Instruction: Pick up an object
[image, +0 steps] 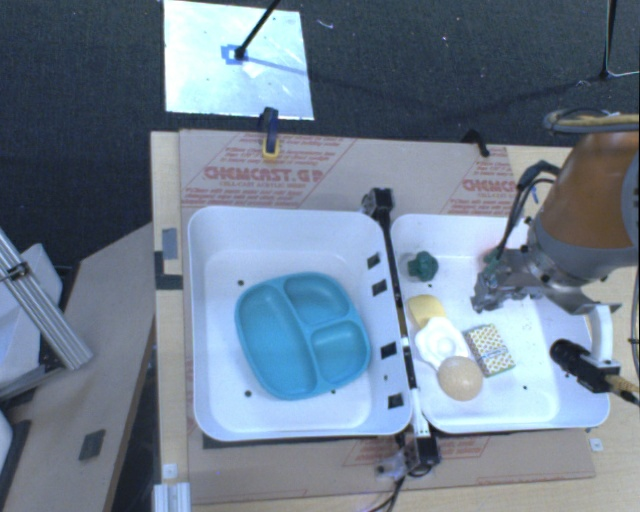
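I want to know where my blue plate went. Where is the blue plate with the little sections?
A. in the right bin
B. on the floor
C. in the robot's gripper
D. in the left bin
D: the blue plate lies flat in the left bin, alone there.

Sitting side by side — two white bins (215, 330). Lying in the left, one blue divided tray (300, 335); lying in the right — six small items (460, 378), all different.
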